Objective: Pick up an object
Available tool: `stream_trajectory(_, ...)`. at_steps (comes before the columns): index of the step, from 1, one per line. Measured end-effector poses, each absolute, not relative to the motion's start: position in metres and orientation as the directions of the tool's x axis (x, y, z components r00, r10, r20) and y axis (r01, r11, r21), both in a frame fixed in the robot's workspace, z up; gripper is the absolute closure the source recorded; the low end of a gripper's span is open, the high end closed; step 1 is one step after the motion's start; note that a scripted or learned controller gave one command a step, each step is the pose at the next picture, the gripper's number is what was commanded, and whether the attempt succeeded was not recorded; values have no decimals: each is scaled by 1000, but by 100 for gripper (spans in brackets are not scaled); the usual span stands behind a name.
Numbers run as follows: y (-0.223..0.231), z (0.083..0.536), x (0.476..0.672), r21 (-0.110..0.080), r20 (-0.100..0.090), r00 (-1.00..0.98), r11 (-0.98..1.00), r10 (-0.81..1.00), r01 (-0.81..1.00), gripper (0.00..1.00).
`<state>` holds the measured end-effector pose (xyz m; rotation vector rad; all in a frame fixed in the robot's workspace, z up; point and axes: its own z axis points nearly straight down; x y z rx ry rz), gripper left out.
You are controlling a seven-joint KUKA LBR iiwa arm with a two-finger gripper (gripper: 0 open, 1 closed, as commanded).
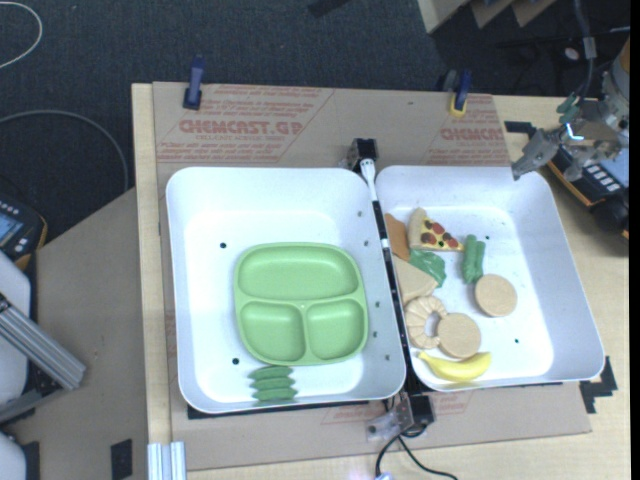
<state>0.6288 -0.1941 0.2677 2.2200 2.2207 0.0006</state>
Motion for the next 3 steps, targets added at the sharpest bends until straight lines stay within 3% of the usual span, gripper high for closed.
stream_trajectory(1, -158, 326, 574, -1, 1, -2, 2, 1000, 1000, 0)
stream_trajectory(2, -101, 335, 525, -3, 3, -5, 5, 1000, 1000, 0)
stream_trajectory(3, -103, 274, 476, -9, 2, 3, -3, 1000, 1000, 0)
